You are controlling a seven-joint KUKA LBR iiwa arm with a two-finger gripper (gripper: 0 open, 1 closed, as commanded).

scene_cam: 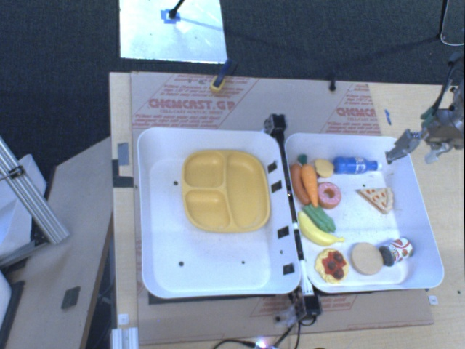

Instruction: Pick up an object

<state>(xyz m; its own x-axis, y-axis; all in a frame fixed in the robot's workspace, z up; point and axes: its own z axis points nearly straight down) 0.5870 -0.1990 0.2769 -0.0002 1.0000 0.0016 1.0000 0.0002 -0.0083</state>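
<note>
Right now, nearest the camera, I see the right bin (429, 267) carrying toy food along its front: a pizza round (332, 265), a tan cookie (367, 258) and a small can (397, 251). Behind them lie a banana (318, 230), a doughnut (329, 195), a carrot (309, 184) and a sandwich wedge (377, 198). The left bin (156, 195) holds a yellow divided plate (224, 190). Farther back, the blue bottle (354, 166) lies on its side, long axis running left to right. My gripper (407, 145) hangs over the bin's far right corner, grasping nothing; I cannot tell how the jaws stand. I judge the bottle the nearest pick: it lies just left of the gripper and slightly nearer me.
</note>
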